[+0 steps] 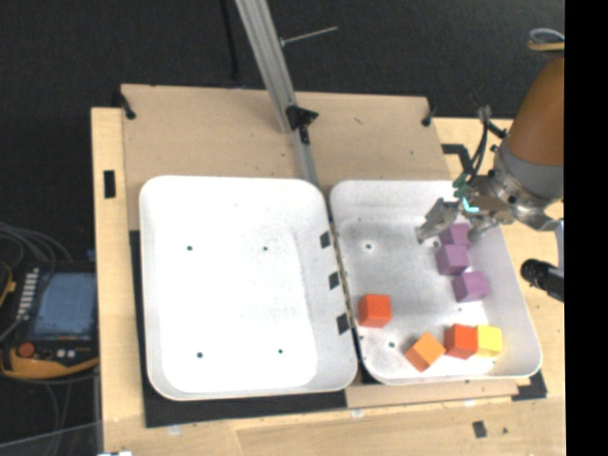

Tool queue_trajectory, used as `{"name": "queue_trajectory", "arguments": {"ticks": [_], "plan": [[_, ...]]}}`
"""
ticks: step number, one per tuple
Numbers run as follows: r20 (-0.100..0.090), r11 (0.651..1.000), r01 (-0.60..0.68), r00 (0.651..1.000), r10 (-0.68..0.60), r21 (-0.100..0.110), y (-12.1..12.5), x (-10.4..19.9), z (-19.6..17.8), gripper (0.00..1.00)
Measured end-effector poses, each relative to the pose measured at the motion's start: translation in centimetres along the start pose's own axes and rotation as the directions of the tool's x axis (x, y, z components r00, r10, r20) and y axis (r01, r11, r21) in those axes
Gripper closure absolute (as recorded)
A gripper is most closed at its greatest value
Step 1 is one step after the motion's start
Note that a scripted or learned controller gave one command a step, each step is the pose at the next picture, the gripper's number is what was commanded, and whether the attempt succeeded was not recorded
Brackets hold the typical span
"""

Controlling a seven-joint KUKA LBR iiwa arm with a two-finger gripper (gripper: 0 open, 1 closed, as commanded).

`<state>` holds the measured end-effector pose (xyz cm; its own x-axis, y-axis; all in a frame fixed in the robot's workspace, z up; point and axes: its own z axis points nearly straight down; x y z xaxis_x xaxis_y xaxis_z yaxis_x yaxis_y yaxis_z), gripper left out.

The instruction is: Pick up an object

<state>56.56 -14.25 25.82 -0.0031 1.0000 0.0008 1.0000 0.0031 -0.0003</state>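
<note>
The arm reaches in from the right edge of the surface and holds its end effector low over the right bin, near that bin's far right corner. Whether it is spread or closed cannot be told from this slanted view, and no block can be seen clamped in it.

Just under and beside the end effector lies a purple block, touching or nearly touching its tip. A 2nd purple block sits just nearer the front edge, close against the 1st.

The other blocks lie well apart from the end effector, toward the bin's near side. An orange-red block sits by the bin's left wall. Along the near edge stand 3 more in a rough row: an orange block, a red block just beside it, and a yellow block touching the red one, nearest the near right corner.

The left bin lies side by side with the right one, their inner walls almost meeting.
</note>
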Motion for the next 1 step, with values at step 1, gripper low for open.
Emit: {"name": "queue_trajectory", "arguments": {"ticks": [1], "plan": [[0.000,1.000,-0.002,1.000,0.002,-0.002,0.03,-0.01,-0.06,0.00]]}}
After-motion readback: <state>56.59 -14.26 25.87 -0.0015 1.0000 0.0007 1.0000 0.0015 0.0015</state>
